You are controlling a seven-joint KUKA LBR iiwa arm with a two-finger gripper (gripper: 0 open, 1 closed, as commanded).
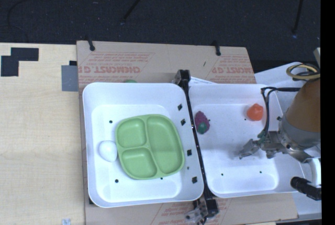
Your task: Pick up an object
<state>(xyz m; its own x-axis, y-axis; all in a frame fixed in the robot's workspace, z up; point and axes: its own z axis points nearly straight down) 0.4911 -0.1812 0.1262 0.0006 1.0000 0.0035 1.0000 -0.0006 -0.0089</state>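
tool (250,149): hovering low over the floor of the right bin (230,177), reaching in from the right; finger spread isn't readable from this angle (can't tell wide or narrow), and nothing is showing between the tips
arm (306,114): leaning in over the right bin's far-right rim, wrist pointing left across the bin
orange ball (255,112): sitting just behind the tool and slightly to its right, near the bin's back wall; nearest candidate, probably the one being lined up
purple-green object (201,122): lying well ahead of the tool, near the divider (191,135) between the bins (small and blurred, looks like toy fruit)
left bin (97,98): sitting past the divider, far ahead of the tool
green tray (149,146): resting in the left bin, three compartments, too flat and wide for an easy pinch
white egg-shaped thing (108,150): touching or just beside the tray's far edge, farthest from the tool
desk (36,140): carrying both bins on a cardboard sheet (157,64)
status: nothing being lifted yet; the tool is sitting over bare bin floor, so I'm judging this as approach, not grasp
risk: the round ball is likely rolling away if the tips are landing off-centre
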